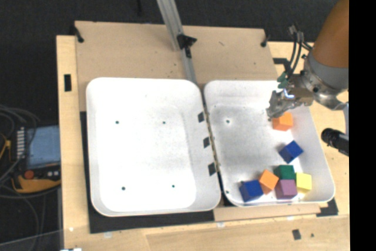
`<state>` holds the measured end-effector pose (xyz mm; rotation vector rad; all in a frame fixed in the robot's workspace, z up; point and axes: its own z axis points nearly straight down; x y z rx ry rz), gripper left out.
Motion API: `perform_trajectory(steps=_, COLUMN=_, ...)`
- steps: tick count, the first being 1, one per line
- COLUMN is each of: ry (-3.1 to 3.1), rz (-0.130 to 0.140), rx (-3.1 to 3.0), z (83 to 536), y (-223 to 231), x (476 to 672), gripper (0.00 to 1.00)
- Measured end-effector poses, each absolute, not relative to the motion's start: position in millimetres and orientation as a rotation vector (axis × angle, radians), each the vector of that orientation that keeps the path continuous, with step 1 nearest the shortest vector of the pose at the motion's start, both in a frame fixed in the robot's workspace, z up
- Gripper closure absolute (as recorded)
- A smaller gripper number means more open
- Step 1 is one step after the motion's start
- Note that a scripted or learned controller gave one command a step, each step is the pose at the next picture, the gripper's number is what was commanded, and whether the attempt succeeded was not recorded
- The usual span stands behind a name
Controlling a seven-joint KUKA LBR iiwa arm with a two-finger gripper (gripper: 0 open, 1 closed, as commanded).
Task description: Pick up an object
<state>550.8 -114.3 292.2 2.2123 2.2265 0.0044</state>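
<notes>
Seemingly, end effector (278, 107) touches small orange block (283, 121); its grip state cannot be told.

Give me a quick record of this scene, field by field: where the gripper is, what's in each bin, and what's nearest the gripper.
gripper: over the right bin's far right part
nearest block: orange block, just below the gripper in the view
right bin: blue block, plus a cluster at the near edge
cluster: blue, orange, green, purple, yellow
left bin: no blocks
</notes>
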Motion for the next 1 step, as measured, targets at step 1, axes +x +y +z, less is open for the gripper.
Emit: perform_trajectory(steps=1, ry=2.227, rz=0.001, rx=2.214, z=290.3, y=-57.6, x=551.7, gripper=1.00)
